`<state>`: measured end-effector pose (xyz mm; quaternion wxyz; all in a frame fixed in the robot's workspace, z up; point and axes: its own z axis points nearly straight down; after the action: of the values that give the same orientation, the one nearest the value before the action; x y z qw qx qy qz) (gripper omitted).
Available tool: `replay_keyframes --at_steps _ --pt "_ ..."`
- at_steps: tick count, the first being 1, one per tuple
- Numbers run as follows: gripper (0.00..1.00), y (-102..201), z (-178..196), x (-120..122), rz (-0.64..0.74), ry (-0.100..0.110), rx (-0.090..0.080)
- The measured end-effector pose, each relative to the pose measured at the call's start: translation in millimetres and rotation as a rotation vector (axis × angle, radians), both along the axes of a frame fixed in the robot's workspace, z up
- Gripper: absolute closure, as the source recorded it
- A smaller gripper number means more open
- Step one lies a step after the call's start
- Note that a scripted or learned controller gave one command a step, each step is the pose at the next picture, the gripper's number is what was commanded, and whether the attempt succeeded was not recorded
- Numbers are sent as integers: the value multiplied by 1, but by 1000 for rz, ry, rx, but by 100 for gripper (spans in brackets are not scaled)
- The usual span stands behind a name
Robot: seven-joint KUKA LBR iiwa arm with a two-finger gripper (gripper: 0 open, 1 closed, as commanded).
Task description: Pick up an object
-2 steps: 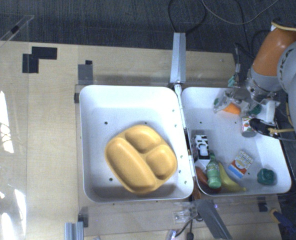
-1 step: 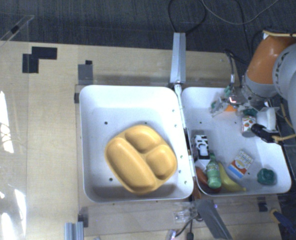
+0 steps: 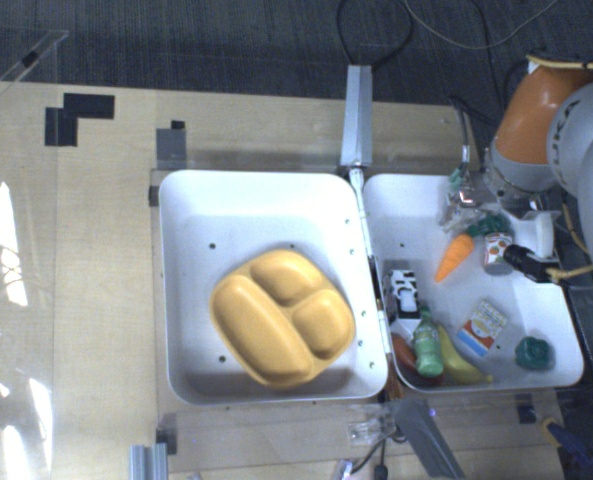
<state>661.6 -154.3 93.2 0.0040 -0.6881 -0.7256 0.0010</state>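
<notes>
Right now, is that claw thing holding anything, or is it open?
Gripper: over the right bin, just above the toy carrot; open or closed cannot be told.

the arm (image 3: pixel 576 128) was cut off by the right edge. the gripper (image 3: pixel 466 200) was too small and cluttered for its fingers to be made out. the banana (image 3: pixel 461 361) was partly hidden under the green bottle (image 3: pixel 428 346). the small carton (image 3: pixel 485 326) carried print too blurred to be read.

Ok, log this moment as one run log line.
arm: over right white bin | tool: above orange toy carrot | left white bin: yellow moulded tray
</notes>
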Motion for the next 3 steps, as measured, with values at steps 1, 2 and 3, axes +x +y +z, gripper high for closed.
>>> replay_keyframes --at_steps 1,2,3 --pt "0 0 0 0 0 -1 0" --pt "0 -16 6 -32 -132 -7 19" --pt "0 -6 -4 -79 -182 -22 7"
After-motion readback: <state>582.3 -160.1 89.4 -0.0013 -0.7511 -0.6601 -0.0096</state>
